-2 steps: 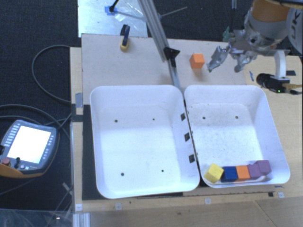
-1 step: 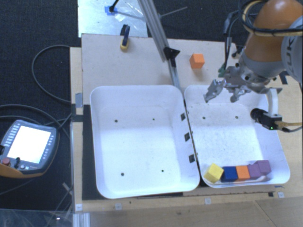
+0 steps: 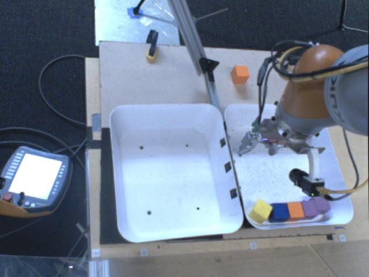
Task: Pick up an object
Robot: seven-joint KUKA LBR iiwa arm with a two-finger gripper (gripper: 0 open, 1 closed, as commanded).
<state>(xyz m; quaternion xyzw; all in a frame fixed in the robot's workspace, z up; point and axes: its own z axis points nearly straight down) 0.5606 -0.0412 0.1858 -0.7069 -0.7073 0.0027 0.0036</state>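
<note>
- Jaws [image 3: 249, 143] hang over the right bin [image 3: 340, 160], spread apart, pinching nothing.
- Nearer the camera than the jaws, a row along that bin's front wall: yellow block [image 3: 260, 210], blue block [image 3: 280, 212], orange block [image 3: 296, 210], purple block [image 3: 315, 206].
- Beyond the jaws, an orange cube [image 3: 240, 74] sits on the surface [image 3: 173, 79].

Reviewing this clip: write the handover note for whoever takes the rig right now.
Tool: over the upper left part of the right bin, nothing visible between its fingers.
Blocks: yellow block, blue block, orange block and purple block sit in a row along the right bin's near edge. A second orange cube lies on the bench behind the bins.
Left bin: not involved so far.
Done: no pick yet.
Left: lower onto one block, grip it, lift.
</note>
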